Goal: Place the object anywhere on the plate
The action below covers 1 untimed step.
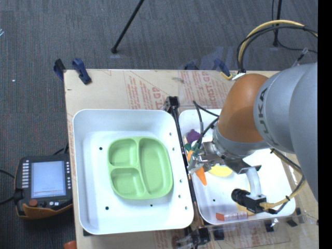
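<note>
Two shallow white bins sit side by side on the tabletop (129, 82), a board printed with red lettering. The arm (280, 108), grey with an orange band, reaches in from the right and hangs over the right bin (290, 191), covering much of it. The left bin (129, 123) holds a light green plate (140, 167) with three compartments, lying near the bin's centre and turned slightly askew; nothing rests on it. The tool (199, 162) is low over the left part of the right bin, close to the wall shared by the bins; whether it is released or clenched cannot be told. Small objects lie in the right bin: a yellow piece (222, 171) just beside the tool, an orange carrot-shaped piece (201, 177) below the tool, a purple piece (193, 136) above it, and a red-and-white stick (231, 217) near the front wall. Which is targeted is unclear. A handheld screen unit (45, 183) rests on the floor, left of the tabletop.
</note>
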Motion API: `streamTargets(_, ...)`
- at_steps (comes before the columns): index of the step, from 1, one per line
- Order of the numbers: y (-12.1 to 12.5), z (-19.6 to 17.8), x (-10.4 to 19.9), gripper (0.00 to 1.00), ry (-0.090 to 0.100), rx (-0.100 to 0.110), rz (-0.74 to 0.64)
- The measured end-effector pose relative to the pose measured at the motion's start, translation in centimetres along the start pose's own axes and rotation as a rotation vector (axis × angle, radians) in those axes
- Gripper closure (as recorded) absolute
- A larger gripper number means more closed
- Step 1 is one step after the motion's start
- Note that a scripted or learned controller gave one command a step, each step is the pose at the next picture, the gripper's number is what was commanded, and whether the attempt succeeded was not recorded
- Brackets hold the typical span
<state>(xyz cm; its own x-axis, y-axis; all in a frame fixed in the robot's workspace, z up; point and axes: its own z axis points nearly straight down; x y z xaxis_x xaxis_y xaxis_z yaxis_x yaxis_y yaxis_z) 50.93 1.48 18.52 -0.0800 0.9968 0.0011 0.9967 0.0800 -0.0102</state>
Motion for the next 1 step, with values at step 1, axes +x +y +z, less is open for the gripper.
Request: streamTargets(1,0.00,-0.01,-0.02,0.00,0.000,0.000,0.000)
